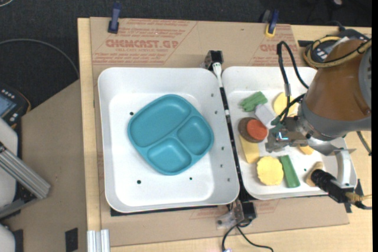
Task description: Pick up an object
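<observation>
Dark carpet surrounds a wooden worktop that bears two white bins side by side. On the worktop's far edge sit a blue clamp and a yellow-and-blue clamp.

In the left bin a teal divided plate lies near the middle, tilted so its three compartments run at a slant.

In the right bin lie several small toy foods. A green piece is toward the far left corner, with a yellow piece beside it. A red disc rests on a brown round piece near the bin's left edge. Below them lies a pale yellow wedge. A yellow round piece sits near the front edge, touching a green stick on its right. An orange bit shows just under the arm.

From the right edge the arm reaches over the right bin, its orange band broad above the wrist. The end effector hangs just right of the red disc and above the green stick; whether its fingers are apart or together cannot be told from this angle, and nothing is seen between them.
</observation>
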You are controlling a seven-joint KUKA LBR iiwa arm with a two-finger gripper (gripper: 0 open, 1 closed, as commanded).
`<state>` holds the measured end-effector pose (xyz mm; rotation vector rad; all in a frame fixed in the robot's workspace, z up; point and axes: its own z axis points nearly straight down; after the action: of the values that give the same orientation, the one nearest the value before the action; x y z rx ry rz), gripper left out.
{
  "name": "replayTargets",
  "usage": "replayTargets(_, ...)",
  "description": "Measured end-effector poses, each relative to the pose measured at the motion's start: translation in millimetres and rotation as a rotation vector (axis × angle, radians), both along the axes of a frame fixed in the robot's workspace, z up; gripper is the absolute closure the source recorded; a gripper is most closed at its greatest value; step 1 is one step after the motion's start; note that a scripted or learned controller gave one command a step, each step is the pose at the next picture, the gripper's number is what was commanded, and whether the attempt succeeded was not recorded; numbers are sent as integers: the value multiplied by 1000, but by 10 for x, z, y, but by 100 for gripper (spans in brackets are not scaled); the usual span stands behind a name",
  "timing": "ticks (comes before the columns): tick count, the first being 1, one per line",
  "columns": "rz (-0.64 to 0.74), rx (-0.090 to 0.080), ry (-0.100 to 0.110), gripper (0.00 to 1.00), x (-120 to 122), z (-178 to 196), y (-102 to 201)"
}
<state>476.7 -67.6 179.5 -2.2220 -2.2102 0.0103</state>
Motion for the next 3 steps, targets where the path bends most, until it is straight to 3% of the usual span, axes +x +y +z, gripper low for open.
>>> replayTargets(1,1,0,-8,100,19,-992,-288)
replayTargets(2,13,0,-19,100,42,108,325)
replayTargets(3,13,1,-15,100,33,487,1041)
